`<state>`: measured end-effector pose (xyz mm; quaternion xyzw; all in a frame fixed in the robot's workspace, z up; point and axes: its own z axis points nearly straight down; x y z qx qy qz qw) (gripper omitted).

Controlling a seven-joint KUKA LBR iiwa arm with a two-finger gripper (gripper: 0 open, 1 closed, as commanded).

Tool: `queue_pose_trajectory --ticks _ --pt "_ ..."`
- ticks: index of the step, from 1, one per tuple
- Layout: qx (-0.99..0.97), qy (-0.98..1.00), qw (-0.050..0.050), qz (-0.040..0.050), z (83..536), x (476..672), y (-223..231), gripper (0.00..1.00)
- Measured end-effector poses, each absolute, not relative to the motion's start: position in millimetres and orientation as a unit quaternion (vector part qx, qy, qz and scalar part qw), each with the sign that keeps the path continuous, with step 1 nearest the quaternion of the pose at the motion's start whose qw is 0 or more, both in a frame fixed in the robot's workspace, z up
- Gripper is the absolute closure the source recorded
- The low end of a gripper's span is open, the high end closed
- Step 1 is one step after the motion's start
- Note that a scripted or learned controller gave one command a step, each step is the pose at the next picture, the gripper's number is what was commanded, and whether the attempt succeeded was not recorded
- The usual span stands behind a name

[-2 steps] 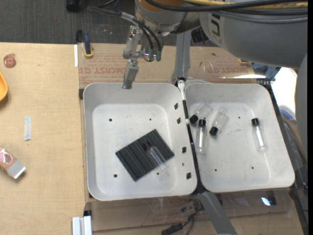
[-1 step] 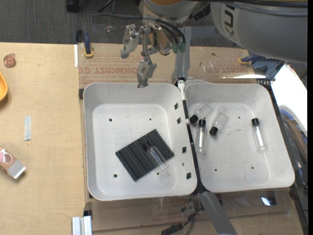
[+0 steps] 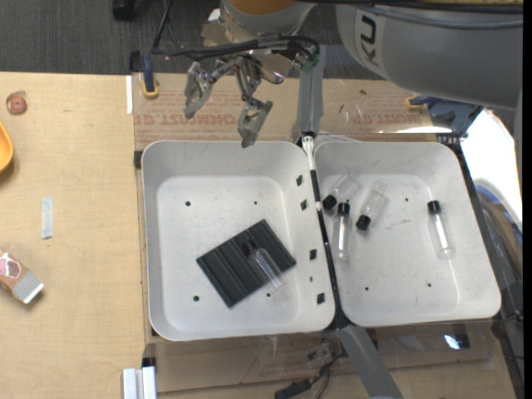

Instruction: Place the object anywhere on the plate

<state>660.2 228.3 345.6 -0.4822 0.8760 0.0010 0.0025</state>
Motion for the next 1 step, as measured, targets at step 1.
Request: queue_pose_trajectory --ticks 1 --pt "-0.652 0.759 0.002 0.0011 317.9 660.0 205.4 0.0"
